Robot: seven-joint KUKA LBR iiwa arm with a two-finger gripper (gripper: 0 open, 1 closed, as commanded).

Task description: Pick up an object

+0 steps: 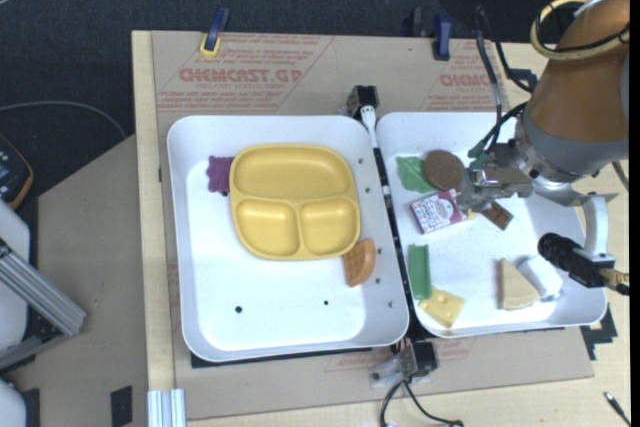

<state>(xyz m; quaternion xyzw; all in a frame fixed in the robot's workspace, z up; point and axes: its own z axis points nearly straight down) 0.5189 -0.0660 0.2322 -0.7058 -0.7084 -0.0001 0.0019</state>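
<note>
Near the middle of the right bin (590,315), beside the divider, a small pink-and-white packet (434,212) is lying flat, and it is being taken here as the likeliest target, since the gripper (487,187) is being held just to its right, low over the bin floor. A brown round piece (442,169) is sitting just above the packet, touching a green item (410,172), and a brown stick-like piece (495,213) is lying under the gripper's tip. Whether the grasping part is open or closed cannot be told, because the wrist is being seen from above and the tip is being blurred against the clutter; nothing is being shown as held. The step in hand is being judged as the approach or descent before a grasp, with no object lifted yet. For the next move, a clean line onto a single item is being called for, so that the packet is not being pinched together with the brown pieces crowding it. Farther out in the same bin, a green strip (419,269), a yellow wedge (444,307) and a tan sandwich-like piece (519,285) are lying well apart from the gripper. Across the divider, the left bin (200,295) is carrying a yellow divided tray (295,199), a purple item (217,173) and an orange-brown piece (359,263), all resting on the bench (150,215).
</note>
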